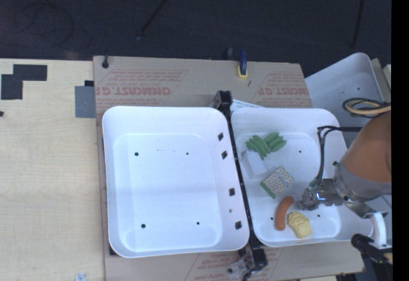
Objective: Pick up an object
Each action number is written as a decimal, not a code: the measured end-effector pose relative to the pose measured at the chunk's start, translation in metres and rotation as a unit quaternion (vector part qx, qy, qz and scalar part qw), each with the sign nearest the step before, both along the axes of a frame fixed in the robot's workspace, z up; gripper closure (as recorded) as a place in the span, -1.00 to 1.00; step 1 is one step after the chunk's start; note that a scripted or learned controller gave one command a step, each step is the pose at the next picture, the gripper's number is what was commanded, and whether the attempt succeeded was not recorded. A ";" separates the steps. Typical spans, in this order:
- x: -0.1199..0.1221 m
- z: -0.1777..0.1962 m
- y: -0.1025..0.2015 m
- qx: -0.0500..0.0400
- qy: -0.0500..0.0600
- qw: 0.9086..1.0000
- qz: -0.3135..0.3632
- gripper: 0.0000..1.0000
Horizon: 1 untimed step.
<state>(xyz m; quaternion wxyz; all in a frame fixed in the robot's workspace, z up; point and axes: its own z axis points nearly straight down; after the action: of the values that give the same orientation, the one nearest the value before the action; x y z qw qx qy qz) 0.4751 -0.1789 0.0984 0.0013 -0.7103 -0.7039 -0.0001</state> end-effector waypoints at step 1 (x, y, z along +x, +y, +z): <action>-0.001 0.009 -0.001 0.000 0.001 1.000 -0.003 1.00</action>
<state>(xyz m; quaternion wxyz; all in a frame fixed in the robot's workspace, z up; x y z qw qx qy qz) 0.4746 -0.1800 0.1077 0.0019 -0.7120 -0.7021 0.0003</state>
